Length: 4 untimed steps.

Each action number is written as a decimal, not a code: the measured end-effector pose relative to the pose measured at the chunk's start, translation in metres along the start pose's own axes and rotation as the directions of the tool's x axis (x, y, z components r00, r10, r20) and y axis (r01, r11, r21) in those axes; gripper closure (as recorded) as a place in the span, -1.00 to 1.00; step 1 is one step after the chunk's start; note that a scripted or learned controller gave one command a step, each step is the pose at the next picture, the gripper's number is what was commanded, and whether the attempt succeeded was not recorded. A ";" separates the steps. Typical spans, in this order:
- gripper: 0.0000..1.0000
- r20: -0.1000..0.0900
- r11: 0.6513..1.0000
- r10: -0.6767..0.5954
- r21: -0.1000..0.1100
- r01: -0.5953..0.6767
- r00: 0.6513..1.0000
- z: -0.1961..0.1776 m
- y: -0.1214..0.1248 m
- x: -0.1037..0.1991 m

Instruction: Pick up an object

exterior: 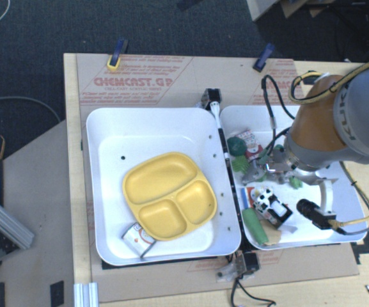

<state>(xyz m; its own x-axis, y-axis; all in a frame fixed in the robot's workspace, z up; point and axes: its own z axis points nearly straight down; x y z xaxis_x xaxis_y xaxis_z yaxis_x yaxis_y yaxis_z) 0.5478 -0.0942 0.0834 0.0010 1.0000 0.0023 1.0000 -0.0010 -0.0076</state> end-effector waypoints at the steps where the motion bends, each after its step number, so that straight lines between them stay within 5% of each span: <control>1: 1.00 0.002 1.000 0.001 -0.008 -0.001 1.000 -0.014 0.002 -0.001; 4: 1.00 0.004 1.000 -0.002 -0.013 0.002 1.000 -0.143 0.009 0.008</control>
<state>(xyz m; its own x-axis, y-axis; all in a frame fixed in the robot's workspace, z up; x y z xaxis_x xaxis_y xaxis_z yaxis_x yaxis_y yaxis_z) 0.5580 -0.0865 0.2266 -0.0012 1.0000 -0.0014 1.0000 0.0012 0.0056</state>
